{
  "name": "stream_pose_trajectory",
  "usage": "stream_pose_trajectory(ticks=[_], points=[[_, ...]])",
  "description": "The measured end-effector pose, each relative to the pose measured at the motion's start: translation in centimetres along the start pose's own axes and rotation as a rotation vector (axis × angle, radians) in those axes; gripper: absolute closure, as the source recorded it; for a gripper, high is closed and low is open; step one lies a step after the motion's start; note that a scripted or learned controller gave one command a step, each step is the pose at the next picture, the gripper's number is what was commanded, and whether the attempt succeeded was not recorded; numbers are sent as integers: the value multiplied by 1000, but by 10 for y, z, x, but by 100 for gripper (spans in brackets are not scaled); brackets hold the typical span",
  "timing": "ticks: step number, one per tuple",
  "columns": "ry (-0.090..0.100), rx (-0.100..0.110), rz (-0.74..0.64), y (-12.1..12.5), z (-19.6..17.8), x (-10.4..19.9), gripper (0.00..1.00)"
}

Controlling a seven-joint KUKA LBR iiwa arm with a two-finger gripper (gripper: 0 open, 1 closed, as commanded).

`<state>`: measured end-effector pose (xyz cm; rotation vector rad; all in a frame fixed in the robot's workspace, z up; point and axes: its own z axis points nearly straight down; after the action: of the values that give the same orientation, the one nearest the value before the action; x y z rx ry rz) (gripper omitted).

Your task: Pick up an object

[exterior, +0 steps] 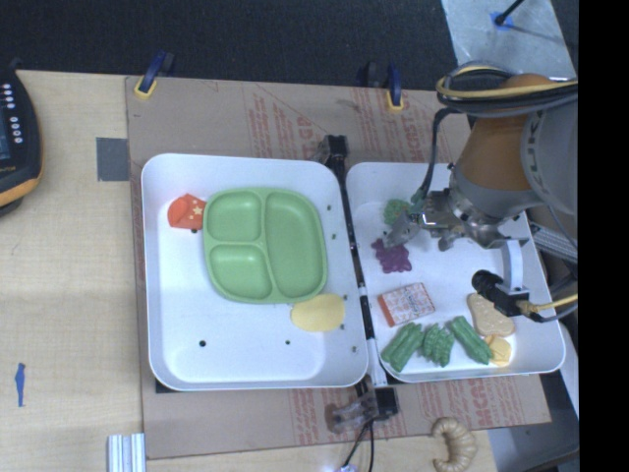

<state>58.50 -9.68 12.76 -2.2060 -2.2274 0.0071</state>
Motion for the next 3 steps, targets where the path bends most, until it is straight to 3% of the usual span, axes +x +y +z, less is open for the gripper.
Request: stream_pose_trajectory(ticks=[1, 2, 3], points=[[-3, -10, 2, 72, 18, -10, 0], [-1, -2, 3, 71, 36, 1, 0], [-4, -7, 9, 71, 34, -33, 0]])
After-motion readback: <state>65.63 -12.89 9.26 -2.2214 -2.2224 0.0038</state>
